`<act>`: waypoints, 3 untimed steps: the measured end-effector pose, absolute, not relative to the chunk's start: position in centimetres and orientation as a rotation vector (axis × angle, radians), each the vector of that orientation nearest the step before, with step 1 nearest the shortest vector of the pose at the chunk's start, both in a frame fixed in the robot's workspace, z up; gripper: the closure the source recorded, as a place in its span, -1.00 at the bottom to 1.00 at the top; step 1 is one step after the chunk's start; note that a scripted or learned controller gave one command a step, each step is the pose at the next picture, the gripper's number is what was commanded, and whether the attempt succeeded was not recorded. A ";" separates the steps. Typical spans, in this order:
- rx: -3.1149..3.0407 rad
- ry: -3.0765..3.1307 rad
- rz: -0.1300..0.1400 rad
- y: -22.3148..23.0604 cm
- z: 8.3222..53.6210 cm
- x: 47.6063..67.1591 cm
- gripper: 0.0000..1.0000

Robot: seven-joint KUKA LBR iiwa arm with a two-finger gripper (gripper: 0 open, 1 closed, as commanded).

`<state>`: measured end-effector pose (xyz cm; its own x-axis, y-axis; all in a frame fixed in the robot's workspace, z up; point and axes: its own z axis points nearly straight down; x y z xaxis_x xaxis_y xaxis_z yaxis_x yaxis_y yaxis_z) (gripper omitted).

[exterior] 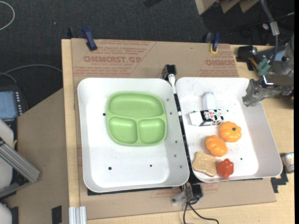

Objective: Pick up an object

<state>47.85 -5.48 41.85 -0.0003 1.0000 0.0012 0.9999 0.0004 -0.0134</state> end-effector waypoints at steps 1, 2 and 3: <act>-2.239 -2.226 -0.013 -11.2 54.2 49.2 1.00; -2.212 -2.215 0.013 -8.3 41.7 47.8 1.00; -2.241 -2.226 -0.011 -14.9 54.3 47.9 1.00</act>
